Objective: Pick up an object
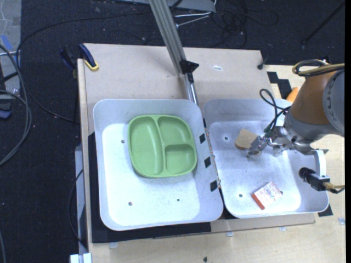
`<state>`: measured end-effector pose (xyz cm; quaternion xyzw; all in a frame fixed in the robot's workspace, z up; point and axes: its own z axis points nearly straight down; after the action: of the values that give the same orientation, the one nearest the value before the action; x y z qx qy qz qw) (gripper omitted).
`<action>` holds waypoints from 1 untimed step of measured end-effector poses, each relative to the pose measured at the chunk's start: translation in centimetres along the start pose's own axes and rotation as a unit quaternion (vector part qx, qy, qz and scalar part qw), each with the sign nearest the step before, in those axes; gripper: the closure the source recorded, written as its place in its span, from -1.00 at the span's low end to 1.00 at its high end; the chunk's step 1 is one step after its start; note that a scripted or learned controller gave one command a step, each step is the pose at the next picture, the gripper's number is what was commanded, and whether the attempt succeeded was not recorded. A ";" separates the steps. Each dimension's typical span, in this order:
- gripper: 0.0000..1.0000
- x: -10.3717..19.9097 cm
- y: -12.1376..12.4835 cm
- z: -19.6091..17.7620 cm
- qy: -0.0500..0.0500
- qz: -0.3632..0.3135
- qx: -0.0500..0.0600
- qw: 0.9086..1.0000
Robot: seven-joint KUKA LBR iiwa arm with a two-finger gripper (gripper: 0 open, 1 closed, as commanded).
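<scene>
A: Gripper (pixel 255 148) low in the right bin (pixel 236 199), coming in from 3 o'clock under the grey arm with the orange band (pixel 313 106).

B: And the target?

A: Tan block (pixel 244 139), maybe a sponge or a bit of bread, touching or just beside the fingertips, toward 10 o'clock from them. Lying upper middle of the right bin. Long axis roughly 1 to 7 o'clock, judged loosely given the blur.

B: Jaws?

A: Hard to read. Cannot tell whether apart or together; nothing clearly between them, so no hold to claim.

B: Anything else nearby?

A: Red-and-white packet (pixel 267 195) at 5 o'clock from the gripper, well apart, near the bin's lower edge. Green divided plate (pixel 163 146) in the left bin (pixel 115 201), far off at 9 o'clock.

B: So the next move?

A: Probably a short shift toward 10 o'clock to straddle the block across its narrow side, then closing. Risk of merely nudging it away.
</scene>
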<state>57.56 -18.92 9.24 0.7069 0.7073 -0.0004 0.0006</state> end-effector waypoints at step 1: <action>1.00 0.0 0.1 -1.2 -0.001 0.000 -0.002 1.000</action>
<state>57.70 -18.96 10.44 0.7066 0.7076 0.0006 0.0028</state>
